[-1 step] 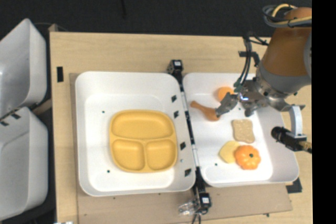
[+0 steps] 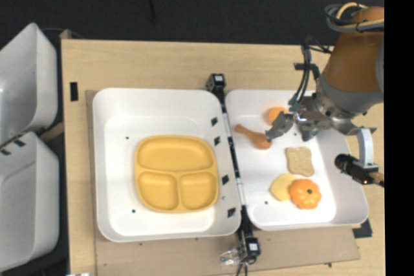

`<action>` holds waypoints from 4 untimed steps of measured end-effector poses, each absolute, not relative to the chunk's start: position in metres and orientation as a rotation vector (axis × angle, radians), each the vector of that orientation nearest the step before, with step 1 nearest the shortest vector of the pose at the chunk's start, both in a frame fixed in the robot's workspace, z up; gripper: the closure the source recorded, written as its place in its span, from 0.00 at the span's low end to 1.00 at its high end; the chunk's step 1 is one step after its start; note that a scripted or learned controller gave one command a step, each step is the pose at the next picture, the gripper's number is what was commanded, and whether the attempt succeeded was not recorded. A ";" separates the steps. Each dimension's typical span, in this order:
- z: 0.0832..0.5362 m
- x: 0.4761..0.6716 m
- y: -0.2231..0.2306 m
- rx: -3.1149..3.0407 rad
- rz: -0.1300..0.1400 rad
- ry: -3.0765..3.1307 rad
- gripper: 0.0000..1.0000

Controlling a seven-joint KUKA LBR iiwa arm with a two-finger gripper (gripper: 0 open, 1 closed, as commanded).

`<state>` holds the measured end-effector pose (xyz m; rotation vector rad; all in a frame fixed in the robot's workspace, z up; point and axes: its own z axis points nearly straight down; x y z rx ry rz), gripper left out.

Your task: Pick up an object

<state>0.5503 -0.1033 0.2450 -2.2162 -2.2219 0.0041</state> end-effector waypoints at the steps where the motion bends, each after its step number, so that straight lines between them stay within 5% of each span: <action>1: 0.197 0.555 -0.108 -2.218 0.011 -2.216 0.00; 3: 0.096 0.553 -0.104 -2.222 0.007 -2.216 0.00; 4: 0.105 0.554 -0.105 -2.229 0.007 -2.208 1.00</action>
